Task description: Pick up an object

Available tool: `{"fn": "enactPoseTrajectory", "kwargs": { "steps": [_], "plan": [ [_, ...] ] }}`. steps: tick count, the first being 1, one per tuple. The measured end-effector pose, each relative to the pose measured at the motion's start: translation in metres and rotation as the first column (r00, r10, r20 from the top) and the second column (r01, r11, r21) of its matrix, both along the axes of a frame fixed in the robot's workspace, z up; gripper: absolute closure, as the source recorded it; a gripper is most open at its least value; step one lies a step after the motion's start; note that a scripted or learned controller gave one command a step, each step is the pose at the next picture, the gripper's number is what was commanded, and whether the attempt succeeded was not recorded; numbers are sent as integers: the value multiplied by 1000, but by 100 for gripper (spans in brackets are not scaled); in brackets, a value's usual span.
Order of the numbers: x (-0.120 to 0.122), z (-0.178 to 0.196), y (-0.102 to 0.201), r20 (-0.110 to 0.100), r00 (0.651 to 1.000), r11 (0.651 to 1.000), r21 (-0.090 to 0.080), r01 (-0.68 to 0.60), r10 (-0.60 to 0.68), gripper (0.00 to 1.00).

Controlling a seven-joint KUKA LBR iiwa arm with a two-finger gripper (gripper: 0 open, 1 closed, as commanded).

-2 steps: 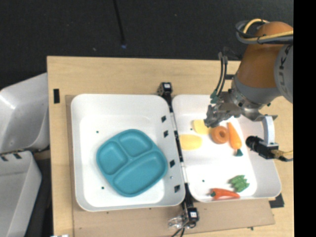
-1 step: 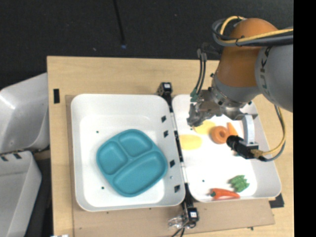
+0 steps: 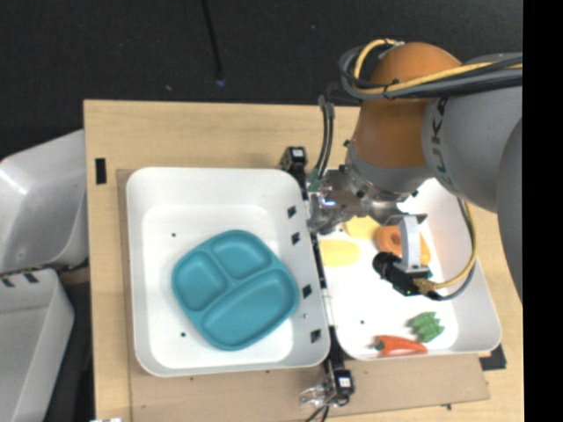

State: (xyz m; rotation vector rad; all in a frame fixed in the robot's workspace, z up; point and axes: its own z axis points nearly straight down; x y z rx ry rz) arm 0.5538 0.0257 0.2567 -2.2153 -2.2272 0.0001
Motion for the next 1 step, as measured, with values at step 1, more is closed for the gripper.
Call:
{"fn": "enactPoseTrajectory", "kwargs": {
  "steps": [1],
  "plan": [
    [-3,4,60,1,1000,1000,1,-3,3,100]
  ]
}}
